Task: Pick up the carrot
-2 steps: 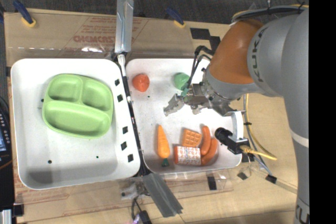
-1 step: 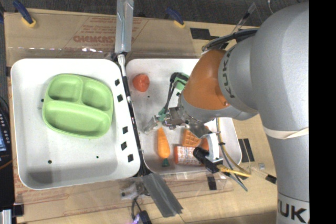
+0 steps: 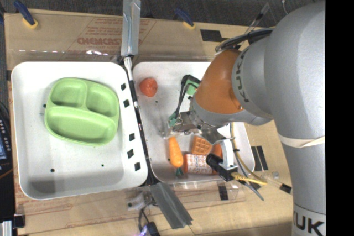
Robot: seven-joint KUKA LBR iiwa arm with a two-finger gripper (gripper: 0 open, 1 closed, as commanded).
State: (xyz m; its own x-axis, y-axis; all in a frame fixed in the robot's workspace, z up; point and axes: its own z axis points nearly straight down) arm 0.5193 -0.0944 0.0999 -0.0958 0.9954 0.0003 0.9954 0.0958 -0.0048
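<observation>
Orange carrot (image 3: 175, 152) lies near the right bin's (image 3: 160, 72) front edge, beside a waffle (image 3: 201, 146). The gripper (image 3: 178, 123) hangs just above it; its grip cannot be told.

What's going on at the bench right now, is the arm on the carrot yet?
Not yet. The arm reaches into the right bin, its gripper just above the carrot, which lies on the bin floor, not lifted. A tomato sits further back, and a waffle lies beside the carrot. The left bin holds a green plate.
</observation>
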